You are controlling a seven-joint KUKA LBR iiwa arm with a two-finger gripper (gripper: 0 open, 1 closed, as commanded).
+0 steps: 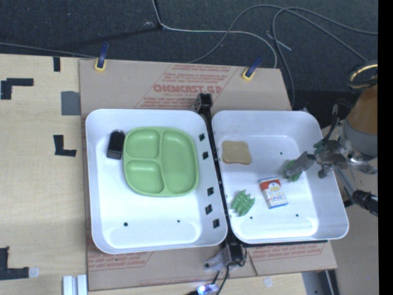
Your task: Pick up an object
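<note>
The gripper (299, 165) is hanging low in the right bin (331, 223), and I cannot tell whether it is pinching anything — so nothing looks picked up yet. Just beside it, the small, flat, shiny box (272, 192) is lying; farther off, the soft tan bread slice (236, 152).
</note>
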